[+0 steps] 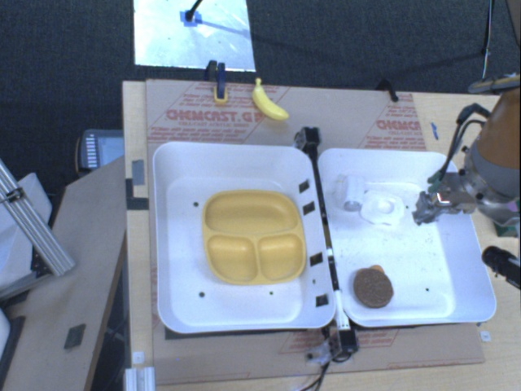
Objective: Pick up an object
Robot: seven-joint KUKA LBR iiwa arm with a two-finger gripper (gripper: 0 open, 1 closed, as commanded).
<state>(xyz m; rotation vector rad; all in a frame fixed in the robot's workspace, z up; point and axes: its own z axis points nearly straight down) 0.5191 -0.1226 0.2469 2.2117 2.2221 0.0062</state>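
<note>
Your likeliest target is a round brown cookie-like disc (373, 287) lying flat near the front of the right bin (456, 300); being round, it has no long axis. Two pale, translucent items (370, 202) near the bin's back are hard to identify. Your hand (425, 210) hovers beside them; you cannot tell its grip state.

My arm (498, 149) is grey, rounded and thick, with an orange band wrapped above the wrist. Black cables loop out along its far side. My wrist narrows to a boxy block of grey metal, where a small light patch shows. My pincer (425, 212) at its end is dark grey metal, small and angular against the rest of me.
</note>
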